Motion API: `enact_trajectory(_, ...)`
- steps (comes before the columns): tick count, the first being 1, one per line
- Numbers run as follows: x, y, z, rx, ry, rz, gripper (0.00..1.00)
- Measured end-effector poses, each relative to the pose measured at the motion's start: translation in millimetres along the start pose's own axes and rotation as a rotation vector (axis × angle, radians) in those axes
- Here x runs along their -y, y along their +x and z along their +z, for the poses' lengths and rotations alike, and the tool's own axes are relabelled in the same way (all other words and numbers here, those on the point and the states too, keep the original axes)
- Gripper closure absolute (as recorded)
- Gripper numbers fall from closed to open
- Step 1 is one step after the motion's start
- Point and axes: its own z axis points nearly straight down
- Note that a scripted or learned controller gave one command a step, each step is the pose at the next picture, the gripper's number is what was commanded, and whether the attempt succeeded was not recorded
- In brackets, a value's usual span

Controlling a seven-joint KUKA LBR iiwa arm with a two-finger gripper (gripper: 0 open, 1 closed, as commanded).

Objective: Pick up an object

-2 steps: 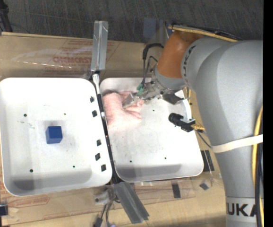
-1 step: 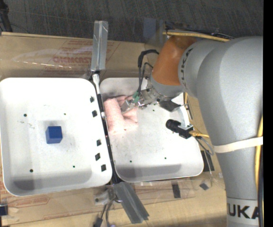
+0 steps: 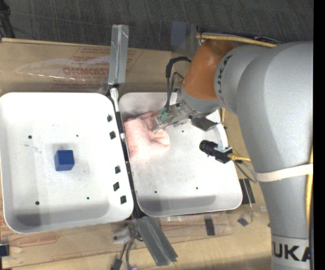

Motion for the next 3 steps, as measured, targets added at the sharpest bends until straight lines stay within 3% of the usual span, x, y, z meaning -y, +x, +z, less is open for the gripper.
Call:
enact_trajectory(1,-19.7,-27.0,-105.0,0.000,-0.002,0.108,1.00)
enact_trajectory(2,-39.6,38.7,-88.8,-0.002,0.002,0.305,1.00)
enact_trajectory(3,-39.6,38.7,-88.9,-0.002,0.002,0.305,0.00)
